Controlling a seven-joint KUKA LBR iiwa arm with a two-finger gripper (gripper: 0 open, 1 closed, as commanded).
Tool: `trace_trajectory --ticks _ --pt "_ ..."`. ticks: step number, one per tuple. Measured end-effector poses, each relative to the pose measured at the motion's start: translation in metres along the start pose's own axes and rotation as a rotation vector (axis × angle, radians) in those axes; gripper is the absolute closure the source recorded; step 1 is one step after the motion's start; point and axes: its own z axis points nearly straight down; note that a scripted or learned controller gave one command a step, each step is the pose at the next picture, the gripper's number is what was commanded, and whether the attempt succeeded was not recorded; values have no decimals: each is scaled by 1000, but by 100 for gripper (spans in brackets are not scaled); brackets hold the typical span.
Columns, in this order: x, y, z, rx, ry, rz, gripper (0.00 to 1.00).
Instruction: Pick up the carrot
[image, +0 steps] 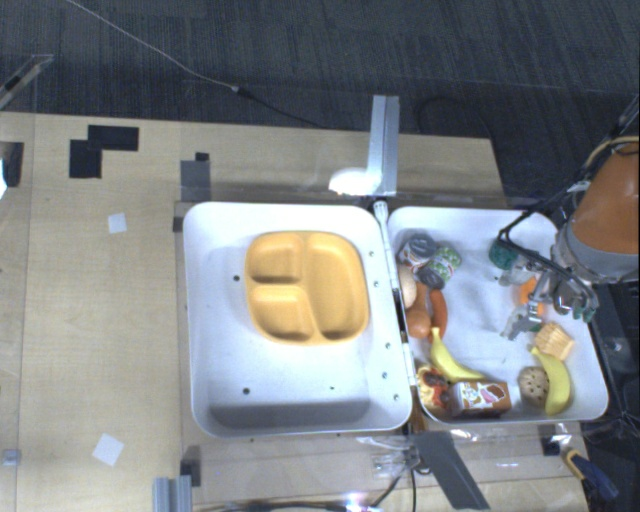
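Here, carrot (527, 289) just beside end effector (535, 318), right bin (596, 405)

Tool (528, 318) beside carrot (529, 288) (rt bin (480, 225)).

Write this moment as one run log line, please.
gripper: low in right bin | carrot: beside gripper, grasp unconfirmed | yellow tray: left bin

The carrot (437, 311) is an orange-red, elongated piece lying flat in the right bin (600, 400), near that bin's left wall. Its long axis runs roughly up and down the view, and its lower end sits just above a banana (455, 365).
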Motion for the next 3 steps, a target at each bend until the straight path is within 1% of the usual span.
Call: trace_trajectory --ticks 1,2,3 --pt "-3 25 17 0 -2 5 0" --pt "-6 27 3 -1 -12 -1 100" --pt "-10 75 -69 -3 -5 50 100"
